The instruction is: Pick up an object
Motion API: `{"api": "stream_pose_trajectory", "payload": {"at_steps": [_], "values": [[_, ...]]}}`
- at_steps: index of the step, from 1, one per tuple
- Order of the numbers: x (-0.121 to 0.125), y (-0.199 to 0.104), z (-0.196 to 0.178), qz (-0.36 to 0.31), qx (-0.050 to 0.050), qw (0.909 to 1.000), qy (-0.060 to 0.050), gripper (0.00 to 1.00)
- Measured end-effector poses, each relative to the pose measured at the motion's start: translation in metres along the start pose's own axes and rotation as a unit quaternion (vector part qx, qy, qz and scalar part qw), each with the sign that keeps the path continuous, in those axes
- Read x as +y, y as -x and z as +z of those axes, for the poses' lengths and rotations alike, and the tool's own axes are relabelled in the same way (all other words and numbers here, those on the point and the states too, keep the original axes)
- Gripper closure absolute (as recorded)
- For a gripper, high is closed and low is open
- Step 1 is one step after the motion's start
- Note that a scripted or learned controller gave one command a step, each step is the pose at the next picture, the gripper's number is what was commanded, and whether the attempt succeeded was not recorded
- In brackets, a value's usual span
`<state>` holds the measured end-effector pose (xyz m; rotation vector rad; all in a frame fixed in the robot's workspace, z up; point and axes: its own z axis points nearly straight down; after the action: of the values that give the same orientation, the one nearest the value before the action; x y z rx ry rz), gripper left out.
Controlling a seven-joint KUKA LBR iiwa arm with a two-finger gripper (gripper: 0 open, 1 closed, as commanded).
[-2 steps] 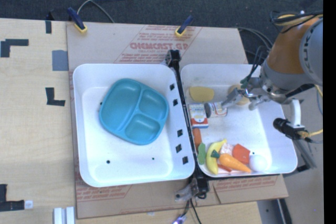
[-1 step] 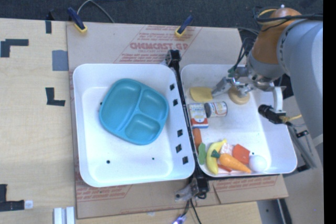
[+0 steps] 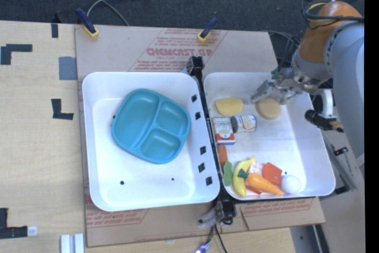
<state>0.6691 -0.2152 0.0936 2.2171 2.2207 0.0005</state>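
Your end effector [image 3: 267, 92] sits over the right bin [image 3: 308, 151], near its far edge, with the arm [image 3: 331, 38] reaching in from the table's right side. Can't tell whether it is released or clenched; the view from above doesn't settle it. You can see nothing gripped in it.

Right bin contents: a tan round piece [image 3: 269, 108] lies just below the end effector, close to touching it. A yellow oval piece [image 3: 229, 106] lies beside that, nearer the divider between the bins. Just in front of those, a small jar [image 3: 245, 123] lies on its side, with a red-and-white carton [image 3: 223, 130] next to it at the divider. Along the near edge you have a cluster: banana [image 3: 240, 178], carrot [image 3: 262, 184], a red piece [image 3: 273, 172], and a white ball [image 3: 291, 183] at the near right corner. A thin orange and green item [image 3: 224, 164] lies along the divider.

Left bin [image 3: 100, 145]: a blue divided plate [image 3: 151, 125] sits in its centre, tilted askew.

Both bins rest on a cardboard sheet [image 3: 154, 50] held by two clamps [image 3: 86, 21] at the far edge.
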Motion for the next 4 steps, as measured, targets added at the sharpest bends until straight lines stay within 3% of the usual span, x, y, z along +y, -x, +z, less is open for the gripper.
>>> {"api": "stream_pose_trajectory", "payload": {"at_steps": [1, 2, 3, 4], "values": [[-0.012, -0.055, 0.007, 0.000, 0.001, 1.0000, 0.000, 0.00], [-0.012, -0.054, -0.003, -0.001, -0.001, 1.0000, 0.001, 1.00], [-0.017, -0.124, -0.092, -0.001, 0.001, 1.0000, 0.000, 1.00], [-0.018, -0.123, -0.091, 0.000, 0.001, 1.0000, -0.002, 0.00]]}}
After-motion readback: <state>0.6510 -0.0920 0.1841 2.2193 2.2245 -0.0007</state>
